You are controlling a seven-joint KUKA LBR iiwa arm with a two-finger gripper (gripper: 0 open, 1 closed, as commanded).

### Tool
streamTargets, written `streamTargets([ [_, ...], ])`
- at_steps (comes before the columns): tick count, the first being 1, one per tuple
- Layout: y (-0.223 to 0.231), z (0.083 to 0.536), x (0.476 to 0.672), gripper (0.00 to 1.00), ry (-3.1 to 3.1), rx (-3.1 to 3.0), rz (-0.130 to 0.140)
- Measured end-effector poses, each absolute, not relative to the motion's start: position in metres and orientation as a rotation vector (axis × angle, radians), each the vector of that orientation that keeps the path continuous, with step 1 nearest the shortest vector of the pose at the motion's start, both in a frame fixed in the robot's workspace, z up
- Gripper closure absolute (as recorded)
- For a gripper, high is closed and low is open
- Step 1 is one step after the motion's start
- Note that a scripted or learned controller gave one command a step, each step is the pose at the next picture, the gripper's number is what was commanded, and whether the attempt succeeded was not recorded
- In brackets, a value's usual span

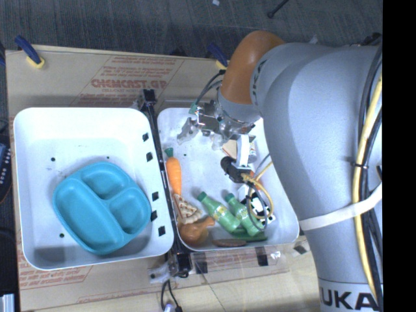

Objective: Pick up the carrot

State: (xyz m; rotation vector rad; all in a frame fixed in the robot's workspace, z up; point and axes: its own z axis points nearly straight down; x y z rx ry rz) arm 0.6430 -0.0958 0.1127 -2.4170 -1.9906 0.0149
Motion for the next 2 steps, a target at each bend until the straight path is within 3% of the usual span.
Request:
streamTargets([
  [1, -0.096, 0.091, 0.587, 0.00, -1.716, -2.621, 0.015],
  [2, -0.095, 0.101, 0.588, 1.00, -1.722, -2.611, 0.019],
])
